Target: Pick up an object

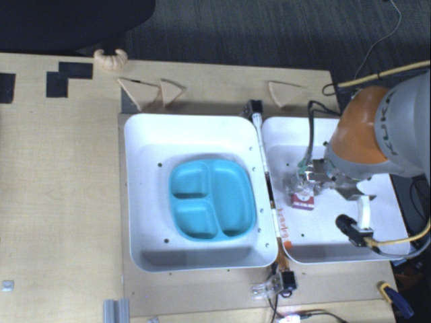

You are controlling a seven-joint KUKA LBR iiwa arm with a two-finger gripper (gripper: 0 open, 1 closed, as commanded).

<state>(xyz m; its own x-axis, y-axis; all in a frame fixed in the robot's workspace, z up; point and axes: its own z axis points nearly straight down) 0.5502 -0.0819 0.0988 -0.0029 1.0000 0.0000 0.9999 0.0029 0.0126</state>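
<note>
**Figure.** Pick attempt, seen from above at a slant. Landmark: the blue divided tray, flat in the middle of the left bin.

(a) Target: a small red-and-white packet lies to the right of the tray, across the shared rim, on the floor of the right bin; it is too small for me to tell what it is.

(b) Tool: the gripper hangs right of the tray, directly over the far edge of the packet; the arm reaches in from further right. I cannot tell whether the tool is apart, together or clamped on anything, nor whether it touches the packet.

(c) Handling, as I judge it from here: the packet looks thin, light and probably pliable. It lies flat on a smooth floor, so it may skid or buckle instead of lifting. I would take it across its narrow width, low at the edges, with a gentle close.

(d) Alternative: the tray looks stiff and light but broad; its raised rim or a divider wall is the only likely hold.
</note>
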